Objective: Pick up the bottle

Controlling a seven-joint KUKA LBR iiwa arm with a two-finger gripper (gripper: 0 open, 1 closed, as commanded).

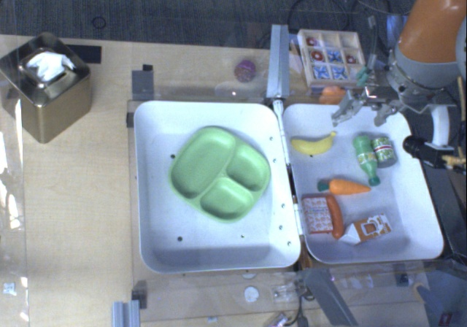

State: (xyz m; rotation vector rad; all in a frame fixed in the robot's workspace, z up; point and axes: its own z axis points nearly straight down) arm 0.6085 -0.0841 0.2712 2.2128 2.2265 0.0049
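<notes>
i see gripper (363,104) spread open, empty, hovering above bottle (365,159), toward bin's far rim. bottle lies flat, can (383,151) touching its right, carrot (346,187) just below. risk: fingers snag can, or round bottle rolls away.

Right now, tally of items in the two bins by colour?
Green: 3 - divided plate in the left bin, bottle, can
Yellow: 1 - banana
Orange: 2 - carrot, sausage-like piece
Red-brown: 1 - flat packet
Brown and white: 1 - small carton
Total: 8
</notes>
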